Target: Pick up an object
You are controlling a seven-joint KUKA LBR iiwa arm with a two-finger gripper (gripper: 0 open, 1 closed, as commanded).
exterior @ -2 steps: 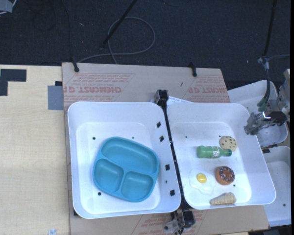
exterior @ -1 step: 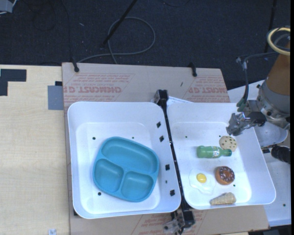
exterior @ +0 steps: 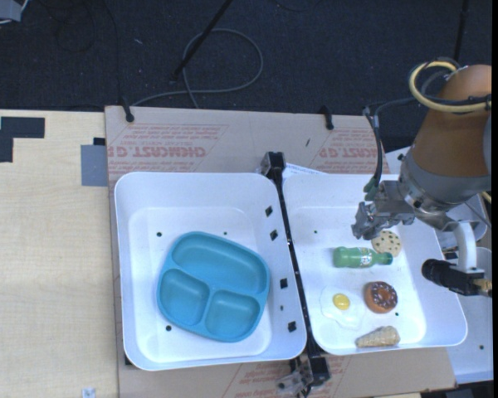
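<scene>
Right bin [exterior: 315, 191]: tool [exterior: 370, 222] partly hides cookie [exterior: 388, 242] above green bottle [exterior: 361, 258].

The light is even and quite bright over the bench, coming from above. The two white bins [exterior: 141, 214] look nearly overexposed, with only soft, weak shadows beside their walls. The floor [exterior: 232, 40] behind stays dark. The picture is a little soft and grainy, and small details look slightly blurred.
</scene>
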